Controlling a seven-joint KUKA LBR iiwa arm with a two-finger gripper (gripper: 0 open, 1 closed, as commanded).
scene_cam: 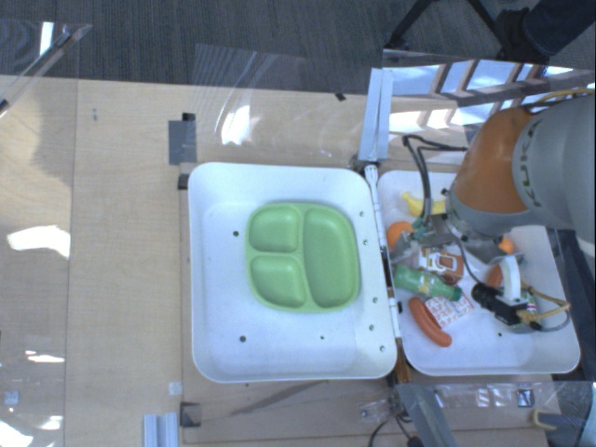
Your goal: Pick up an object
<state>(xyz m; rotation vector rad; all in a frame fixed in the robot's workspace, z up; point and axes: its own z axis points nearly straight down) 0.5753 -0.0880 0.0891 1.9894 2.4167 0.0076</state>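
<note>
The gripper point(434, 247) was seen low in the right bin point(559, 357), near its left wall, over the crowded toys; whether it had closed on anything could not be told. A green bottle point(426, 283) lay just below it toward the bin's front edge, long axis running left to right, with a red sausage point(430, 322) beyond, aslant.

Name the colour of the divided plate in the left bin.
Light green plate, clearest in the camera view.
</note>
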